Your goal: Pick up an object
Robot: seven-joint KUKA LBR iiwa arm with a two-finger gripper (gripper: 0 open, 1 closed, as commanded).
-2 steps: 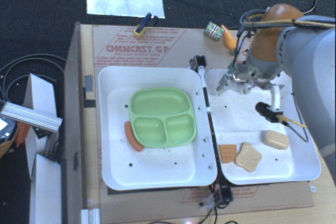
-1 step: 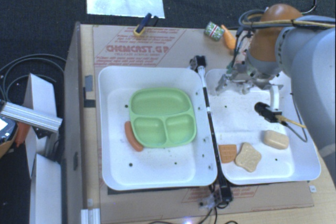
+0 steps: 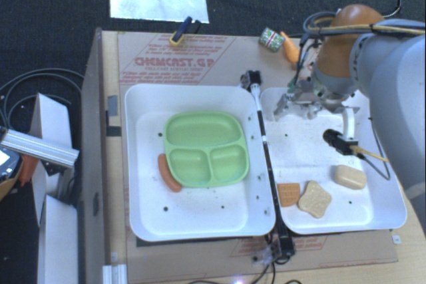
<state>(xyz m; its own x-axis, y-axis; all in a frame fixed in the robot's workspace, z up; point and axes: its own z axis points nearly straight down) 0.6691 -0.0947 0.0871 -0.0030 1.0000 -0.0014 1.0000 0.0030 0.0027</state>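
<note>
Standing at the upper left of the right bin [image 3: 303,155]: gripper [image 3: 295,107], open or closed cannot be told.
Beige block [image 3: 349,177], tan biscuit [image 3: 315,199] and orange cracker [image 3: 289,193] lie lower in frame, well apart from it.

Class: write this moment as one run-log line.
arm: gripper over far end of right bin | right bin: cracker, orange square, beige block | left bin: green tray, sausage

A robotics lab: a grey robot arm [image 3: 393,70] above white bins [image 3: 143,163] on a cardboard-covered worktop [image 3: 173,56], loose black cables [image 3: 26,86] and an aluminium rail [image 3: 40,148] alongside.
</note>
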